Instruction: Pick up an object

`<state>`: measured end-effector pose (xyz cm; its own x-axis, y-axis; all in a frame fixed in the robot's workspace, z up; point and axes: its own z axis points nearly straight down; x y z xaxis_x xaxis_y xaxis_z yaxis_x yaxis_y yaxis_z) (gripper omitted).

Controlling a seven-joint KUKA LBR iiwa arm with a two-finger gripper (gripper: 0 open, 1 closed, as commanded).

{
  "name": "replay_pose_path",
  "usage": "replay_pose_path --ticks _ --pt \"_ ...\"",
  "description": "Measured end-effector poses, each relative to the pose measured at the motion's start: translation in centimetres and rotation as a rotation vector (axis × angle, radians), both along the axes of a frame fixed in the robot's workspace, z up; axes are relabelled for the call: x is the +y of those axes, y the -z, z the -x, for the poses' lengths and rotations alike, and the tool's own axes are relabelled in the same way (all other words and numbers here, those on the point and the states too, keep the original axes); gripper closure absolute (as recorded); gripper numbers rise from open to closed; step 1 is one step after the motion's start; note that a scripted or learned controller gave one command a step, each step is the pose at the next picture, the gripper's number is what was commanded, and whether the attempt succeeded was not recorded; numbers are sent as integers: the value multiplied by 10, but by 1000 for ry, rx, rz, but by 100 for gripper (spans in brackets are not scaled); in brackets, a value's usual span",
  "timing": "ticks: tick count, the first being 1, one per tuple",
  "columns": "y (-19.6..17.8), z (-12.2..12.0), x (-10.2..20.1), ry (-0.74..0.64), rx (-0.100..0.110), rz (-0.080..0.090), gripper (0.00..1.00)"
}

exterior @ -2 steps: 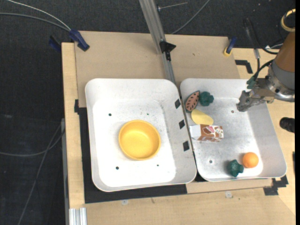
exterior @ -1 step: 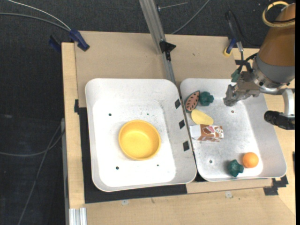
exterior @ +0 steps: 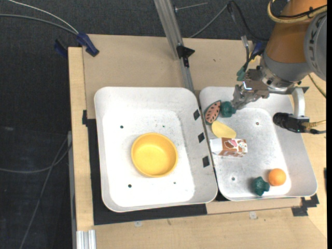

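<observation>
My gripper (exterior: 237, 100) hangs over the far left part of the right bin (exterior: 290, 139), just right of a small teal object (exterior: 226, 108). Beside that lies a red-brown speckled piece (exterior: 212, 111), touching the bin's left wall. Below them rest a pale yellow piece (exterior: 223, 129) and a small brown-and-white carton (exterior: 233, 147). Near the bin's front sit an orange ball (exterior: 277, 177) and a dark green lump (exterior: 259, 185). Nothing shows between the fingers, and the wrist hides how they stand.
The left bin (exterior: 111, 113) holds a yellow bowl (exterior: 153, 154). A metal pole (exterior: 171, 30) slants down to the gap between the bins. The wooden bench (exterior: 129, 56) runs around both bins.
</observation>
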<state>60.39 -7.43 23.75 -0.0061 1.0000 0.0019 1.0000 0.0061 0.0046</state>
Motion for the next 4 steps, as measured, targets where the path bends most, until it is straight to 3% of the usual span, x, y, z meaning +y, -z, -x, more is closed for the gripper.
replay_pose_path --ticks 2,3,4 --pt "-18 -33 104 1 1 0 100" --pt "-7 -36 160 0 3 0 100" --pt "-8 -36 155 5 3 2 0"
